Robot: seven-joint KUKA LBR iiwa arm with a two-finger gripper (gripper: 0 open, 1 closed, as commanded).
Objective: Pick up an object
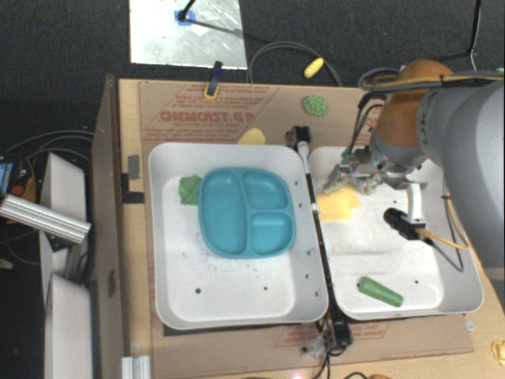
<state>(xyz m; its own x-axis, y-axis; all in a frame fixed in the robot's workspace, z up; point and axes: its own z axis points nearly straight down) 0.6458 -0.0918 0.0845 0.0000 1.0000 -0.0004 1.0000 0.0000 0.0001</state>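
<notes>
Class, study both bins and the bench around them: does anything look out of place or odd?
Yes. A small green piece is wedged partly under the blue divided tray in the left bin. A yellow item and a green round one lie outside the bins, behind them.

Two white bins are counted, a left bin [170, 290] and a right bin [458, 290]; one blue divided plate [245, 212] and one green scrap [189, 189] are seen in the left; one yellow block [338, 206] and one green cylinder [380, 290] in the right.
</notes>
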